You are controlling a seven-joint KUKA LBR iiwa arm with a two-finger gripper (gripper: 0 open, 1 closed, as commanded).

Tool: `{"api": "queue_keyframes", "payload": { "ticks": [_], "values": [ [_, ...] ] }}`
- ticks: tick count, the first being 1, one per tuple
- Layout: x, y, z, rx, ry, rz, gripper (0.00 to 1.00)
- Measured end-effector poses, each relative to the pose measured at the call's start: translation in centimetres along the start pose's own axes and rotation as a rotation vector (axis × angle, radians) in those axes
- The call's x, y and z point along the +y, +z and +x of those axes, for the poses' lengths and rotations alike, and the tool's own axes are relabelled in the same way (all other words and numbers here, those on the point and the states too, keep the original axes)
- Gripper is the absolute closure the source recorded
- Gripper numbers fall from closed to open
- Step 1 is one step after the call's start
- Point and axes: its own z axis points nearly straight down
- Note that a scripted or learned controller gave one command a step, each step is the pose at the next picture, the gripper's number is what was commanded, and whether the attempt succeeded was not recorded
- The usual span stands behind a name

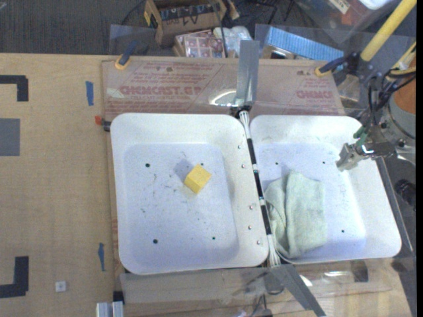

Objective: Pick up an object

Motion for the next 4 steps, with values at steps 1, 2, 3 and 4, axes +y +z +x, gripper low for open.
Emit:
{"api": "queue_keyframes", "payload": {
  "ticks": [1, 2, 3, 4],
  "values": [
    [-5.3, -10.9, -4.1, -0.003, -0.267, -0.004, 1.0],
    [-5.9, -17.2, -8.1, -0.006, -0.523, -0.005, 1.0],
    [-5.2, -17.3, -8.8, -0.008, -1.071, -0.005, 1.0],
    [-2.8, -15.5, -9.0, -0.004, -1.522, -0.003, 1.0]
  ]
}}
